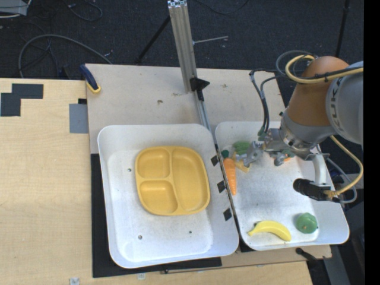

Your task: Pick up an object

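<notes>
On your left, the left bin (113, 218) holds a yellow divided plate (173, 179) with three compartments, lying flat near its middle. Move right across the divider and you meet the right bin (332, 233), where an orange carrot (230, 175) lies along the left wall. Just beyond it, a green object (241, 147) sits near the bin's far left corner, right beside the gripper (255, 153); you cannot tell whether its fingers are spread or closed. Toward the near edge, a yellow banana (271, 230) lies beside a green apple-like fruit (306, 222). Above, the arm (317, 103) reaches in from the right.
</notes>
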Controlling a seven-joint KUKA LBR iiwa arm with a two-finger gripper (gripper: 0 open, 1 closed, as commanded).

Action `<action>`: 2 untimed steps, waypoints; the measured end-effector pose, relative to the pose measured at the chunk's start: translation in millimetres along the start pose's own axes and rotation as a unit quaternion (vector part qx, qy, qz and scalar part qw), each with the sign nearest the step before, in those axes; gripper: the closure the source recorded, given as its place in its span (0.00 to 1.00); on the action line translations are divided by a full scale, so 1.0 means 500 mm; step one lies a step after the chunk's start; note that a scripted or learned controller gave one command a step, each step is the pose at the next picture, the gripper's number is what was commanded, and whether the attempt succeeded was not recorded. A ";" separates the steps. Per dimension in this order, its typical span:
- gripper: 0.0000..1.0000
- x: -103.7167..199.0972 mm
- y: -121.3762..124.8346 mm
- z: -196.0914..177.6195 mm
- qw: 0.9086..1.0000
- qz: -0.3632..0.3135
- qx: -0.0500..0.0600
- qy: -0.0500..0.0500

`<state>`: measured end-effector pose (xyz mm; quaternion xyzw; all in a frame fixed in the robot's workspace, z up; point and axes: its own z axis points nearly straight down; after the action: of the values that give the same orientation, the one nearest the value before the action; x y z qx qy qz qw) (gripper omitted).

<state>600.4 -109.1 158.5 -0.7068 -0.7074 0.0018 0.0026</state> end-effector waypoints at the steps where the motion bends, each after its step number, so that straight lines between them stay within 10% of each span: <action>1: 0.00 0.011 0.003 0.091 1.000 0.000 0.001 0.000; 2: 0.00 0.009 0.004 0.142 1.000 0.001 -0.003 -0.002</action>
<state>601.9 -104.6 87.6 -0.7074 -0.7068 0.0014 -0.0006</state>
